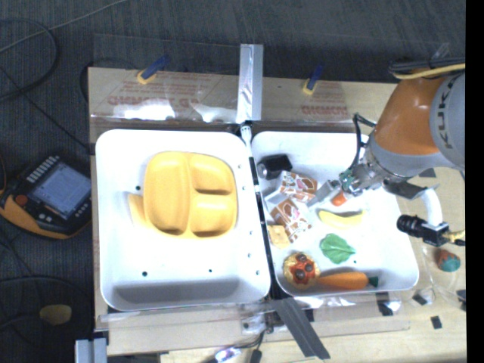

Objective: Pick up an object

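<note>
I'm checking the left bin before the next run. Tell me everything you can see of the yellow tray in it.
The yellow tray looks like smooth moulded plastic with rounded corners and three compartments: one large on the left, two smaller on the right. It lies flat in the left bin, toward its back, slightly turned. Nothing sits in it. A pale yellow piece pokes out under its left edge.
</note>
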Available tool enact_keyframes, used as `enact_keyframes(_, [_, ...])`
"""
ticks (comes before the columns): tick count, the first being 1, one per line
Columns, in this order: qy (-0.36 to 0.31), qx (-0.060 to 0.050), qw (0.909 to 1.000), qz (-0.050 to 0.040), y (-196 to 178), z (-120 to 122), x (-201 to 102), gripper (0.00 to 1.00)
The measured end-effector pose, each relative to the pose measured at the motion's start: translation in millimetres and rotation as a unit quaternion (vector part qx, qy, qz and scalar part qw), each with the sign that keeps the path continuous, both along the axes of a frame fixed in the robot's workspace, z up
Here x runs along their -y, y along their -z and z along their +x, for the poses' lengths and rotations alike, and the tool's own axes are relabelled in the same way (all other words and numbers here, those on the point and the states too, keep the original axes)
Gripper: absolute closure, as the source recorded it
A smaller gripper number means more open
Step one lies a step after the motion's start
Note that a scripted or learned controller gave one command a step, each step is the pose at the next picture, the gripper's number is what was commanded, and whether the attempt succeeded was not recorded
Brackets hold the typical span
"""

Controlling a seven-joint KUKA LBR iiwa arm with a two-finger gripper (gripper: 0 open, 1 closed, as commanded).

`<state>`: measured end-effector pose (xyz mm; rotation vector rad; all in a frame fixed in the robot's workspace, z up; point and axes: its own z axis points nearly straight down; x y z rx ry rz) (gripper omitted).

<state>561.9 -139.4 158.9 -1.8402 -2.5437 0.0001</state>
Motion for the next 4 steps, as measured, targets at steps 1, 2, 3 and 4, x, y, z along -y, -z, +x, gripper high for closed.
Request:
enact_keyframes(1, [-0.021, 0.014, 0.9997, -0.0057, 54, 26, 48, 0.00])
enact_keyframes(2, [-0.115, 0.001, 0.9933, -0.0019, 15, 37, 85, 0.00])
enact_keyframes(3, [-0.159, 0.002, 0.9873, -0.0008, 66, 84, 83, 0.00])
enact_keyframes(4, [-0.159, 0.004, 0.9873, -0.0005, 58, 85, 82, 1.00])
